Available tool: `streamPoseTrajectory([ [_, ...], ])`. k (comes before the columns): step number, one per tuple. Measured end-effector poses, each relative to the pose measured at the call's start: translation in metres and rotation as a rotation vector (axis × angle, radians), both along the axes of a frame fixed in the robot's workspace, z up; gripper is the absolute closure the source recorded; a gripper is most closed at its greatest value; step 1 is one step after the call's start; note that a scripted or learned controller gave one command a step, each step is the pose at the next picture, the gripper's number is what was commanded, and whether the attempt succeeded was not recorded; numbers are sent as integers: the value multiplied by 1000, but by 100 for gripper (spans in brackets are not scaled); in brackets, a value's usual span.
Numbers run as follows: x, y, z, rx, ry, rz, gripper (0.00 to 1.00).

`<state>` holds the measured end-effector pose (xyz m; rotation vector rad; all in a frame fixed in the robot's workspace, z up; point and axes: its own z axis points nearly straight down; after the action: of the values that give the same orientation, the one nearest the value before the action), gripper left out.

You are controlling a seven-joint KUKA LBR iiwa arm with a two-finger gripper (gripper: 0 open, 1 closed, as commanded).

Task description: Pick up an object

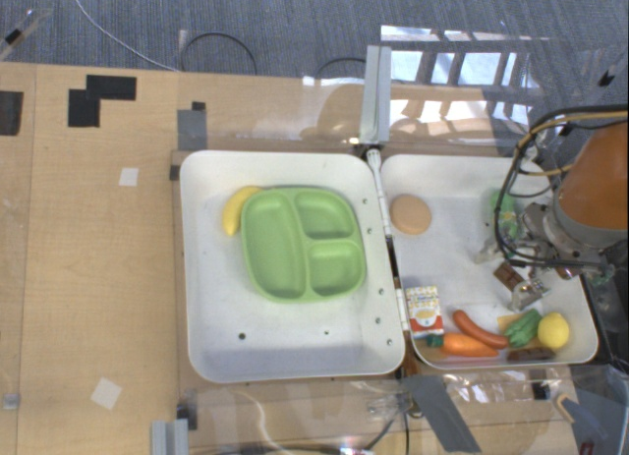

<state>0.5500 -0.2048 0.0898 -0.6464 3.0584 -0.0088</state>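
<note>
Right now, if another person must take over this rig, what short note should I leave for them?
Gripper: low over the right bin, near its right wall; I cannot tell if it is open or shut, and no object is visibly in it.
Right bin: tan round piece at upper left; small carton, red sausage, carrot, green vegetable and lemon along the near edge.
Left bin: green divided plate, with a banana at its left edge.
Done: no pick confirmed.
Left: grasp one object and lift it.
</note>
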Motion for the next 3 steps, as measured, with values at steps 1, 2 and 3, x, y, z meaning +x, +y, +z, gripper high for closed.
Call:
streamPoseTrajectory([
  [1,11,0,0,3,3,-154,0],
  [2,46,0,-1,2,3,-125,0],
  [3,22,24,0,3,3,-120,0],
])
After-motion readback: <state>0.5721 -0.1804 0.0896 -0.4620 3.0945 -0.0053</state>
